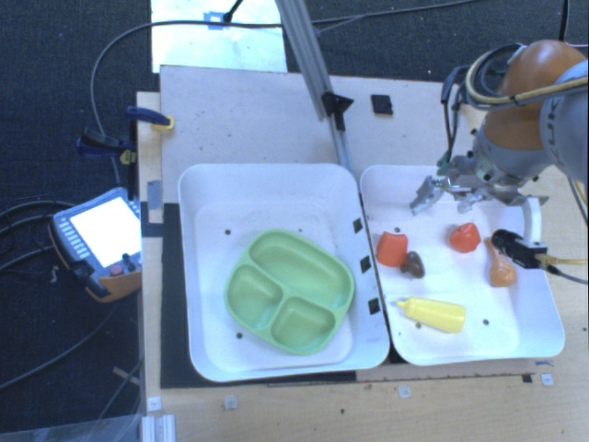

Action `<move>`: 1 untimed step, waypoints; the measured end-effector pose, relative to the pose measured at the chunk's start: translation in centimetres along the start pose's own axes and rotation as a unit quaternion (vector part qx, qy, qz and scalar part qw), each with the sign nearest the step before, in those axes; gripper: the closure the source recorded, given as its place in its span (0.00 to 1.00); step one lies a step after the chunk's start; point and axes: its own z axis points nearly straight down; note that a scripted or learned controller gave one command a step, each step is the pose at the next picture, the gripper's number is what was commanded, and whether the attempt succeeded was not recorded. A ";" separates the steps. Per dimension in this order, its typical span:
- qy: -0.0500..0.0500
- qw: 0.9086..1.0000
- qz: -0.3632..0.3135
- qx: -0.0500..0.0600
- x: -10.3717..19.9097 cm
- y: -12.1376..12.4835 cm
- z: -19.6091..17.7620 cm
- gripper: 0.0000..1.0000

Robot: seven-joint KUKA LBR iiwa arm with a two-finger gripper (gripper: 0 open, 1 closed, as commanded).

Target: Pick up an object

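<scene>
My gripper [440,206] hangs over the back of the right bin [543,334], open, with nothing between its fingers. Just in front of it and to the right lies a red object [465,238]. An orange-red cup [392,249] sits near the bin's left wall with a small brown object [414,265] touching it. An orange, pear-shaped object [501,270] lies toward the right wall. Near the front of the bin a yellow bottle [434,314] lies on its side.
A green divided plate [290,291] lies in the left bin [207,210]. A grey pole [308,49] slants down to the back edge between the two bins. A handheld pendant [99,242] rests left of the bench.
</scene>
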 end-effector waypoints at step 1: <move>0.000 1.000 0.000 0.000 -0.3 0.1 4.2 0.00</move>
